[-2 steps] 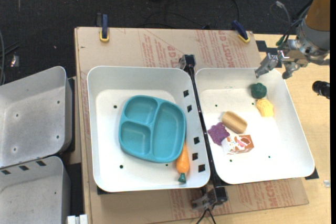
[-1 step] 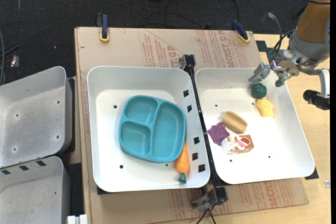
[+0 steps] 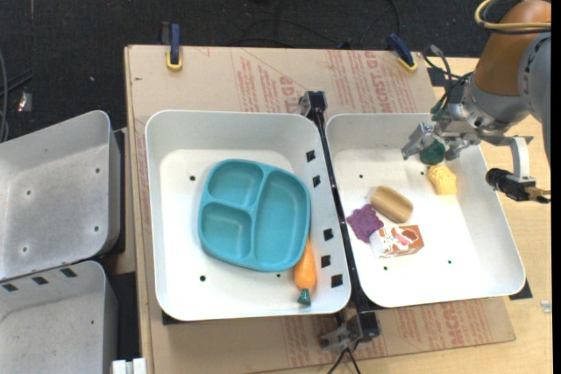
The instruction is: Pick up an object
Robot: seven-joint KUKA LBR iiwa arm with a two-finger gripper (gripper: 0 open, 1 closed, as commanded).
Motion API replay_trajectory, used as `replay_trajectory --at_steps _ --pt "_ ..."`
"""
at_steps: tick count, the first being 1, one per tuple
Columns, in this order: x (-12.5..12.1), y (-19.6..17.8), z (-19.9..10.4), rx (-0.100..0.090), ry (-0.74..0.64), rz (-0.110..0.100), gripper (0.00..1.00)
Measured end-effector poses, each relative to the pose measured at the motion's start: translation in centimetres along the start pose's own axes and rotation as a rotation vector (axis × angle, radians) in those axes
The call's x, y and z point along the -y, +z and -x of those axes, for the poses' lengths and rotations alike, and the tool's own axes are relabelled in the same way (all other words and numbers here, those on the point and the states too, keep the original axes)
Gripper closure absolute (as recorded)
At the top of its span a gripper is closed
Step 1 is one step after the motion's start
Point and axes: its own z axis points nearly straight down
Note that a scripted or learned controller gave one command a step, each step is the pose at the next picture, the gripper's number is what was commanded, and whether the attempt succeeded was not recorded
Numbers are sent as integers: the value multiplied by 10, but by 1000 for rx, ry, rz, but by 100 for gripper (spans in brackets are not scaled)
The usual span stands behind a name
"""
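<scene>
My gripper (image 3: pixel 431 146) hangs over the far right part of the right bin (image 3: pixel 491 276), and a small dark green round object (image 3: pixel 431 154) sits between its two grey fingers. A yellow corn-like piece (image 3: pixel 443 180) lies just below and to the right of it. Further toward the bin's middle are a tan bread roll (image 3: pixel 392 204), a purple lump (image 3: pixel 364 222) and a red and white carton (image 3: pixel 399 241). I cannot tell whether the green object touches the bin floor.
The left bin (image 3: pixel 175 276) bears a blue divided plate (image 3: pixel 256 215) and an orange carrot (image 3: pixel 305 270) at its front right corner. A black divider (image 3: pixel 329 188) runs between the bins. Spare white bins (image 3: pixel 53 188) lie off the bench at left.
</scene>
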Motion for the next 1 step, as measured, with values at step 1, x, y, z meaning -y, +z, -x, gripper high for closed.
replay_trajectory --at_steps 1 --pt "0 36 -1 1 -2 3 0"
